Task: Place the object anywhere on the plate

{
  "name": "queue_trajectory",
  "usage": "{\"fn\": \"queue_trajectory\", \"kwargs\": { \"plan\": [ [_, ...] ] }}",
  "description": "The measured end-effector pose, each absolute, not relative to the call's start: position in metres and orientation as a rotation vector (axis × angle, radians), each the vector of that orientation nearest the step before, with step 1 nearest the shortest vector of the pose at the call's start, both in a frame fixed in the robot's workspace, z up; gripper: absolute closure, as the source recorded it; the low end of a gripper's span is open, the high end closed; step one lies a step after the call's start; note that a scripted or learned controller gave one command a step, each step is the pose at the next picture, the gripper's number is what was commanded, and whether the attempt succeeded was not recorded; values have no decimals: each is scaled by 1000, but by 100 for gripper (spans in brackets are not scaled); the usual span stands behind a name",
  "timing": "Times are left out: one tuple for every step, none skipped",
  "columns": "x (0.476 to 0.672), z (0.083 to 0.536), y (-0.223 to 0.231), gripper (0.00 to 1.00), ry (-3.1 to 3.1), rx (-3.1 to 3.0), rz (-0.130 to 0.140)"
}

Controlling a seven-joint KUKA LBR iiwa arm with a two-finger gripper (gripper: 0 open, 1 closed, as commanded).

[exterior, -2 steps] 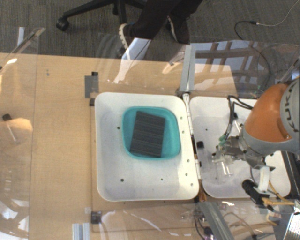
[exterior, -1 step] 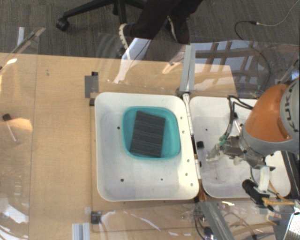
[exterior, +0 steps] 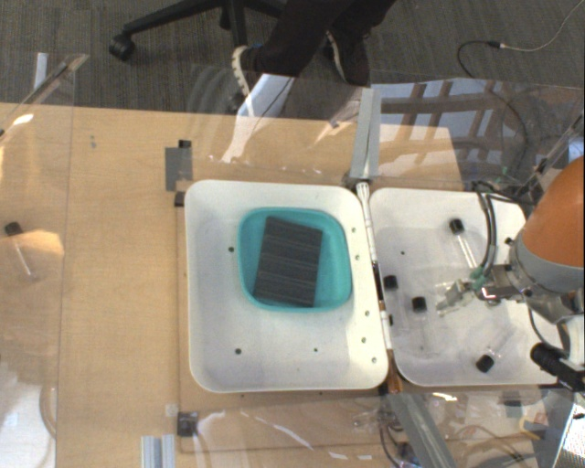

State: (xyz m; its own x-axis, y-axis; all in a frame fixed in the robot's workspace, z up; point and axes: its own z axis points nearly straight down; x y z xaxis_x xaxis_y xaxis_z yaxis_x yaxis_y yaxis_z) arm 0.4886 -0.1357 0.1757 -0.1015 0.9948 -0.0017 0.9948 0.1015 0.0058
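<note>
Counter (exterior: 91, 302): pale wood, behind clear guard panels; grey carpet beyond, with a chair base (exterior: 174, 23) and someone's shoes (exterior: 343, 55) at the top edge.

Left bin (exterior: 208, 302): white, shallow. Holds a teal plate (exterior: 250, 239), set a little above centre.

Block (exterior: 289, 263): dark grey, ribbed, flat. Lies on the plate, well within its rim and roughly centred, long side running up and down the view. By this showing, the task reads as done or all but done.

Right bin (exterior: 411, 215): white, touching the left bin along their shared edge. Holds a few small black bits (exterior: 419, 303), scattered and well apart.

Arm (exterior: 553, 224): grey, orange band, reaching in from the right over the right bin.

Gripper (exterior: 450, 300): translucent, low over the right bin, near the black bits, well apart from the plate. Nothing is seen in it. Spread or closed: cannot tell, since the clear parts blur against the white floor.

Handling note: the block should be left alone. Any move should lift the gripper straight up before it travels, keeping it clear of the bin wall and the plate rim so nothing is nudged.
</note>
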Motion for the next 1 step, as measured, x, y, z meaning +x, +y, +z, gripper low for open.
{"fn": "queue_trajectory", "kwargs": {
  "plan": [
    [489,247,-206,0,2395,2018,5]
  ]
}}
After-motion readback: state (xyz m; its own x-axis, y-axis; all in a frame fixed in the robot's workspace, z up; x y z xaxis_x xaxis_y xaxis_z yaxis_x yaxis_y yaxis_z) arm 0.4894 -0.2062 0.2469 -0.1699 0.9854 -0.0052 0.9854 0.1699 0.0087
